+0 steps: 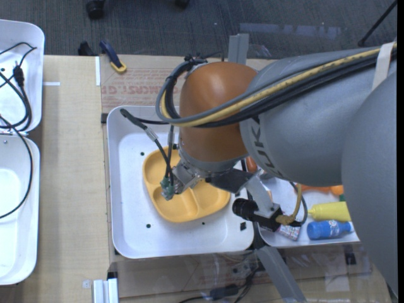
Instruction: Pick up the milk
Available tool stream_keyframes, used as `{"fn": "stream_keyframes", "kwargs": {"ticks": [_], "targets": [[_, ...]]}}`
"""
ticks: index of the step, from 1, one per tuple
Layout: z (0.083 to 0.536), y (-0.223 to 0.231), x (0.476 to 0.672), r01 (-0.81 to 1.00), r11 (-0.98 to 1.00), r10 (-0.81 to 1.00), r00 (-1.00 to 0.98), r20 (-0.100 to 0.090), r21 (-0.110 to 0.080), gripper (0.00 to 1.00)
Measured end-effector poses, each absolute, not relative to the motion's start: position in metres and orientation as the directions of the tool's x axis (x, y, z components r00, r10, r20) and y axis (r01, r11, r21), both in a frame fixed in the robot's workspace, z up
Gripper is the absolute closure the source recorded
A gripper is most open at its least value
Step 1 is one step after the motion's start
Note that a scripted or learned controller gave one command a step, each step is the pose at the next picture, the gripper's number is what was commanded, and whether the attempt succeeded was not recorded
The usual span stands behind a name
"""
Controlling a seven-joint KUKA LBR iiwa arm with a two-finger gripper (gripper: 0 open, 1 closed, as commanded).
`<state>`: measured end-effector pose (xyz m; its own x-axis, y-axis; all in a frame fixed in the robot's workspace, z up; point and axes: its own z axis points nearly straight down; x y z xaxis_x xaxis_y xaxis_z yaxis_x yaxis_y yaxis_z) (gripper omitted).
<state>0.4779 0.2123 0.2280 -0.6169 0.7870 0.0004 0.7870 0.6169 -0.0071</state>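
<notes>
White bin (pixel 120 232) on a tan bench, with the gripper (pixel 168 188) down low over a yellow plate (pixel 189 212) inside it. Cannot tell if open or shut, or if holding anything. Hard to pick out the milk: maybe the small box (pixel 290 232) off to the gripper's right, just beside a blue bottle (pixel 328 230), too small to tell which way it lies.

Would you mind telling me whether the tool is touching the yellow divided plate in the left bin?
Cannot tell. In the camera view the tool overlaps the yellow divided plate from above, but the arm's wrist hides whether it rests on it or hovers.
</notes>
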Motion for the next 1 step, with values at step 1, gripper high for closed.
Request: {"fn": "stream_keyframes", "kwargs": {"ticks": [1], "targets": [[0.2387,0.2201,0.488,0.455,0.89,0.455,-0.89,0.001,-0.003,1.0]]}}
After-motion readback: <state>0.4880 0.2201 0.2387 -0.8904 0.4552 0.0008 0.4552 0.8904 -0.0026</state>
